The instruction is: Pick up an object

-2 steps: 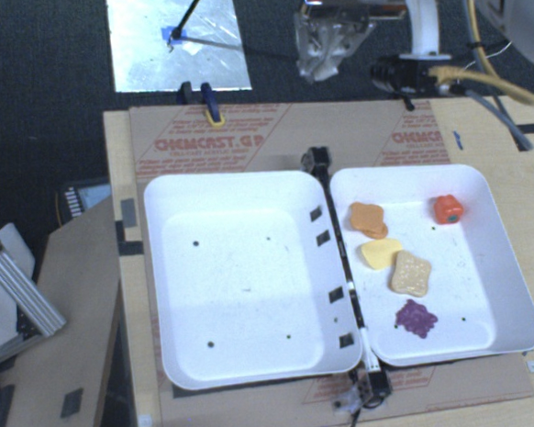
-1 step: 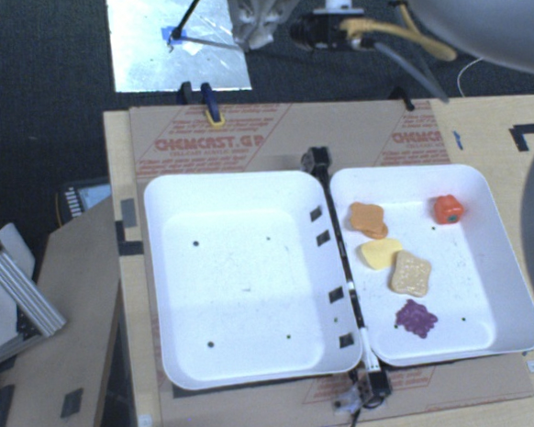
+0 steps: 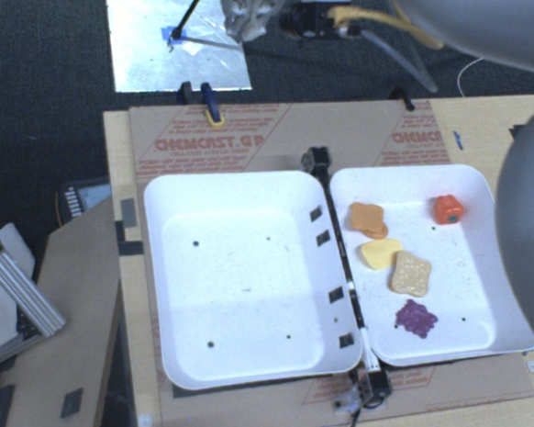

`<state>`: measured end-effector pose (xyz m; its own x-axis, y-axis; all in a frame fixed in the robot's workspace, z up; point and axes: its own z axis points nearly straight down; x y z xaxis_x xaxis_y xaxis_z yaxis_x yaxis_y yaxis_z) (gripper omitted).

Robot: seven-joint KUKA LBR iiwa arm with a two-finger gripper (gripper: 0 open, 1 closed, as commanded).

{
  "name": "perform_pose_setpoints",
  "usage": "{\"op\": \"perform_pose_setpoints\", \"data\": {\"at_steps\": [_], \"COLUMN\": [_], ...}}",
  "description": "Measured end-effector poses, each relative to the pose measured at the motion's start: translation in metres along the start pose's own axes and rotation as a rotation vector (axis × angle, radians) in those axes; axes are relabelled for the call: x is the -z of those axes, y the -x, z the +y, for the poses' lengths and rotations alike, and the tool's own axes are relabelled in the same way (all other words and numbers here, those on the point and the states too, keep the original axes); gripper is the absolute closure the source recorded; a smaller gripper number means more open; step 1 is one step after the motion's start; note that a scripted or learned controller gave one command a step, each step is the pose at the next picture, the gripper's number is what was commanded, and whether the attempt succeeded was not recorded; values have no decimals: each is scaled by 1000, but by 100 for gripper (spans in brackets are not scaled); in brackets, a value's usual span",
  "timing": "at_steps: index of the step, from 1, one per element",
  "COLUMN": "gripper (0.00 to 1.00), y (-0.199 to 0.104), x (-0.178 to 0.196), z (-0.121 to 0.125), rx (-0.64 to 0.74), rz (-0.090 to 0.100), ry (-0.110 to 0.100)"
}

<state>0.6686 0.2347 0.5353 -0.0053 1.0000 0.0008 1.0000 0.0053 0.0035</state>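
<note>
Arm (image 3: pixel 472 8) raised at the top, claw (image 3: pixel 249 14) (blurred) apparently high above the bench; grip unclear.

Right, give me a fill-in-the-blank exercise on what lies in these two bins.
1. All the objects lie in the ____ bin of the view.
2. The object nearest that bin's front edge, a bunch of grapes, is ____ in colour.
3. The cracker touches the ____ piece on its left.
4. The small orange-red object lies near the bin's ____ wall.

Missing words: right; purple; yellow; back

fixed overhead camera, slanted down on both bins (image 3: pixel 157 217), moderate distance.
</note>
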Motion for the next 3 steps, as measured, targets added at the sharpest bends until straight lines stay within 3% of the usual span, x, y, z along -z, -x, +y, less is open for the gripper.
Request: {"op": "perform_pose_setpoints", "data": {"at_steps": [1,2,3], "gripper": [100,100,100], "y": [77,5,1], "x": [-1,0,0], "z": [-69,-38,1], "rx": [-10,3,-1], "rz": [-1,2,0], "ry": [-2,1,2]}}
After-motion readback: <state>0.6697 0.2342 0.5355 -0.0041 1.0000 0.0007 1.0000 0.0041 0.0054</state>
